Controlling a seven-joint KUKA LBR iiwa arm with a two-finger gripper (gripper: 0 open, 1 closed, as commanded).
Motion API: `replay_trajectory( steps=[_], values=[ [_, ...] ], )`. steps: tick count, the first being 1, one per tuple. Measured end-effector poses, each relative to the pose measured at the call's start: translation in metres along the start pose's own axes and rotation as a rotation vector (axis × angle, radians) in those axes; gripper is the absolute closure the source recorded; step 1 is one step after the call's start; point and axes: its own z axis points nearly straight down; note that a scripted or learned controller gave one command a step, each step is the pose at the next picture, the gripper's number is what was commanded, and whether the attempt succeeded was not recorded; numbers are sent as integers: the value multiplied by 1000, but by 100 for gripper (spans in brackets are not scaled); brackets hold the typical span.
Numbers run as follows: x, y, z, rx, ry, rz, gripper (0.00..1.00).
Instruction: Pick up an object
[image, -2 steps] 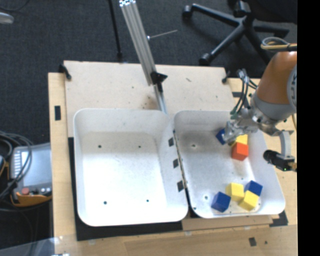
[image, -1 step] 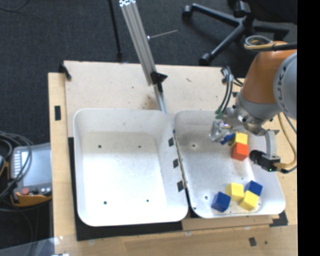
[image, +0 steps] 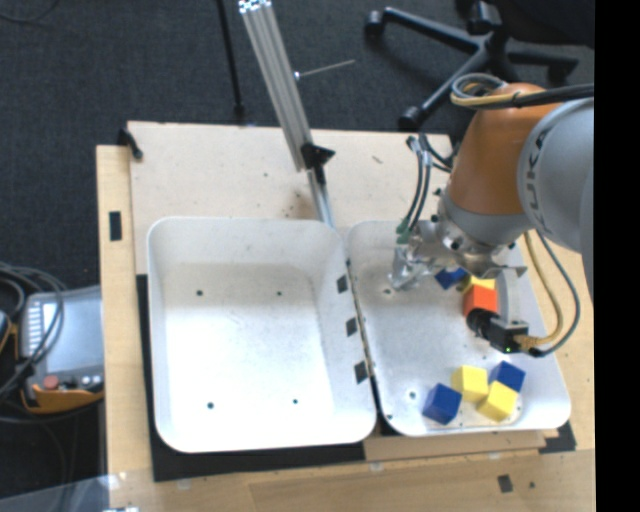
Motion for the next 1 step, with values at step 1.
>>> replay_trajectory(
  steps=[1],
  values=[
    [51, -18, 7, 2, -1, 1, 100]
  ],
)
